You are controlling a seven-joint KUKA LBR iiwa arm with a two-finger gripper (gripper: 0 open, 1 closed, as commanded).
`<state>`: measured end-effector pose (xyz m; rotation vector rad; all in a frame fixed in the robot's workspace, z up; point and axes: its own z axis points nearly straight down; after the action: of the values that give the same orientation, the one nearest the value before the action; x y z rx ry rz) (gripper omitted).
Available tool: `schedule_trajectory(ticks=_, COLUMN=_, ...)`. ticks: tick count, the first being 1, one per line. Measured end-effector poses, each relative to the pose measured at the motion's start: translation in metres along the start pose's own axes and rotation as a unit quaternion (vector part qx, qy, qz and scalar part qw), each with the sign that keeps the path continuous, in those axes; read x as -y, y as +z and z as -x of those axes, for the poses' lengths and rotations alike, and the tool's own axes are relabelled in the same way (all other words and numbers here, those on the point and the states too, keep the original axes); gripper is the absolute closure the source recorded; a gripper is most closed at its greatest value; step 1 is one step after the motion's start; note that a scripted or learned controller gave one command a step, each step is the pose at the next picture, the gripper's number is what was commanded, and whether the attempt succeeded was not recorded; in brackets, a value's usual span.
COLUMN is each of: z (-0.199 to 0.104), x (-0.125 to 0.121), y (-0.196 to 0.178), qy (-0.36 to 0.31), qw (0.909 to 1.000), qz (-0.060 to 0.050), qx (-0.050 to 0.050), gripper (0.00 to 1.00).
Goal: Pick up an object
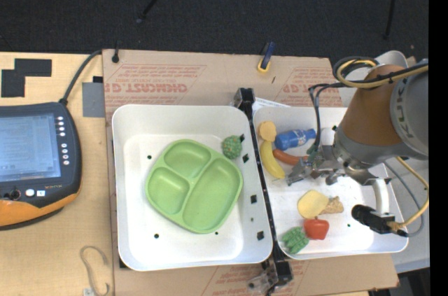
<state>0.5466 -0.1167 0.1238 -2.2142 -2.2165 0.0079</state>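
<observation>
The right bin (350,240) holds a yellow banana (270,159), a blue bottle (294,139), an orange-red sausage-shaped piece (285,156), a pale yellow piece (312,203), a tan piece (334,205), a red pepper (316,228) and a green piece (295,239). My gripper (299,172) hangs low over the middle of this bin, pointing left. It is open, just right of the banana and below the orange-red piece, with nothing seen between its fingers.
In the left bin (133,148) lie a green divided plate (194,184) and a small green knobbly ball (232,145). A black divider (253,175) runs between the bins. A tablet (31,151) rests at the far left of the bench.
</observation>
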Motion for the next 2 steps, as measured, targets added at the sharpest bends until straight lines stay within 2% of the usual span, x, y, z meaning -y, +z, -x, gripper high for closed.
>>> schedule_trajectory(ticks=1, z=-0.002, x=0.000, y=0.039, qy=0.000, qw=1.0000, qz=0.002, qx=0.000, gripper=0.00)
schedule_trajectory(ticks=2, z=0.000, x=0.000, y=0.026, qy=0.004, qw=1.0000, qz=0.003, qx=0.000, gripper=1.00)
